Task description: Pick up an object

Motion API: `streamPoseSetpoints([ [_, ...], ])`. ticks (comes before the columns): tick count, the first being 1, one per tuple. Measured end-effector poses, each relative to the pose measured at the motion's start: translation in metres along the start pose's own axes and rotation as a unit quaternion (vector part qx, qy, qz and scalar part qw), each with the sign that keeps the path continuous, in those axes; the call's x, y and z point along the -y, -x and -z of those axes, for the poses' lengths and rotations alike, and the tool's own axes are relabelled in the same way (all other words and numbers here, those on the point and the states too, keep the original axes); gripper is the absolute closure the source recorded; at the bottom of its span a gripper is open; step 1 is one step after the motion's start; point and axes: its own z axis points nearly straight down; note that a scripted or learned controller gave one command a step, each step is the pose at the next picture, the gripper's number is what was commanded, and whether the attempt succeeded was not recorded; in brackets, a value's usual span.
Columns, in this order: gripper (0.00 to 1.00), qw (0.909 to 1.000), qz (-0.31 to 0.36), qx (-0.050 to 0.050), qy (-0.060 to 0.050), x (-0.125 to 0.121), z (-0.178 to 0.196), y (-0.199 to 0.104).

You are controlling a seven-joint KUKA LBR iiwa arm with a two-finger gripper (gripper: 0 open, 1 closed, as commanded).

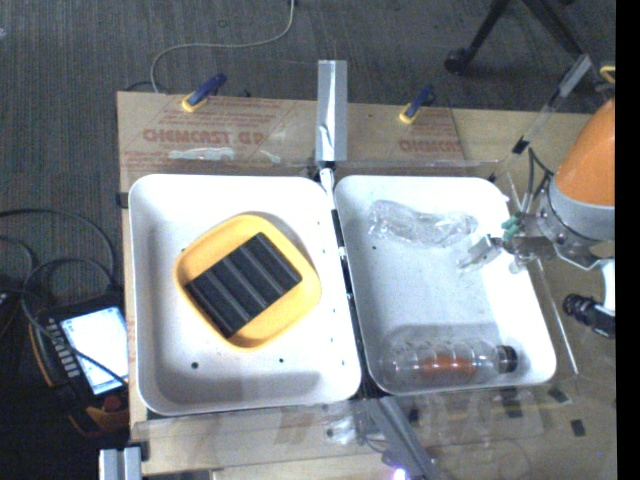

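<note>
The bench (140,128) carries two white bins. The far bin (160,268), well left of the claw (500,246), holds a yellow tray (250,280) with a black ribbed insert, probably stiff and broad, best pinched at a rim. The near bin (440,298) lies under the claw: a crumpled clear wrapper (420,223) just left of it (light, slippery, likely to slip out), and a clear bottle (450,358) nearer the camera, rounded, best gripped across its middle. Whether the claw is parted I cannot tell; nothing shows in it.
</note>
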Motion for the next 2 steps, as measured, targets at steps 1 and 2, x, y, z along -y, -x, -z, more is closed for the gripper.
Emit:
streamPoseSetpoints([
  [1, 1.0, 1.0, 0.0, -0.001, 0.0, -0.001, 0.009, -0.001],
  [2, 1.0, 0.9963, 0.085, -0.002, 0.0, 0.035, -0.027, -0.058],
])
